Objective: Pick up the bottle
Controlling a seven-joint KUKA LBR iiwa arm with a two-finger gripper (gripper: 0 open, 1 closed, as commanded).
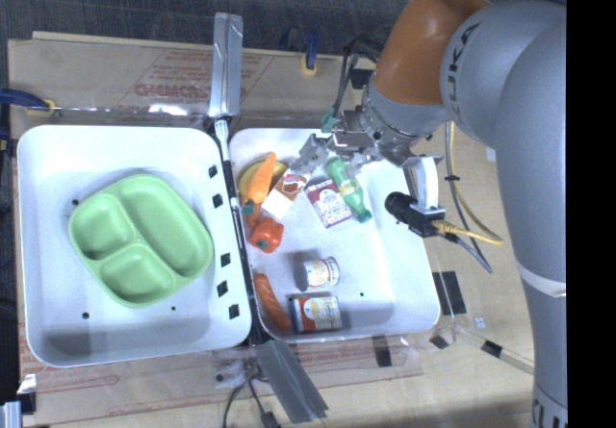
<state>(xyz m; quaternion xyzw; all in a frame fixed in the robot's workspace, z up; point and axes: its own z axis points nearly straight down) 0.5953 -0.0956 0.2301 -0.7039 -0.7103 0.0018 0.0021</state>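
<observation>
Dark ribbed flooring is seen beyond a bench topped with brown cardboard (144,70), on which two shallow white bins are set side by side. One green divided plate (141,239) with three compartments is held in the left bin (48,320), lying a little toward that bin's 9 o'clock side with nothing seen in it. Several small items are gathered in the right bin (409,291). One yellow banana (254,174) and one orange carrot-like piece (262,180) are placed at its 10 o'clock corner, with one red-orange pepper-like item (267,235) just below them against the left wall. One small white carton (289,191) and one red-and-white packet (330,205) are found near the middle. Two tins are counted: one small can (319,273) lying on its side toward 6 o'clock, and one larger labelled can (315,313) just below it, beside one orange sausage-shaped item (271,301) at 7 o'clock. One green bottle (347,187) is seen lying tilted at about 1 o'clock in the right bin, touching the packet's upper right edge. The gripper (339,149) is positioned directly over the bottle's upper end; whether its fingers are clenched or released cannot be told.
</observation>
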